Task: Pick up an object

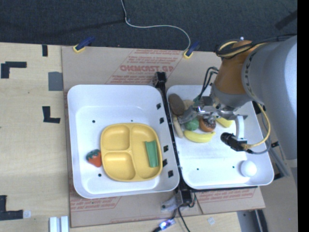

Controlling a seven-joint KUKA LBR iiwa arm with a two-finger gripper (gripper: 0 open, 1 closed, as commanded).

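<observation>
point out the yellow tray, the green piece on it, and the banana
yellow tray (118,153): camera view, on its lower-left compartment, in the left bin.
green piece (152,153): camera view, mid-length, in the tray's right compartment.
banana (199,137): camera view, middle of its curve, in the right bin.

1. A dark carpeted floor (58,13) spans the 12 o'clock edge.
2. A pale wooden benchtop (29,144) with black tape marks (48,115) lies at 9 o'clock.
3. A printed brown cardboard sheet (140,66) covers its centre, with yellow-and-blue clamps (84,44) at 11 and 1 o'clock.
4. A thin white cable (145,25) loops at 12 o'clock.
</observation>
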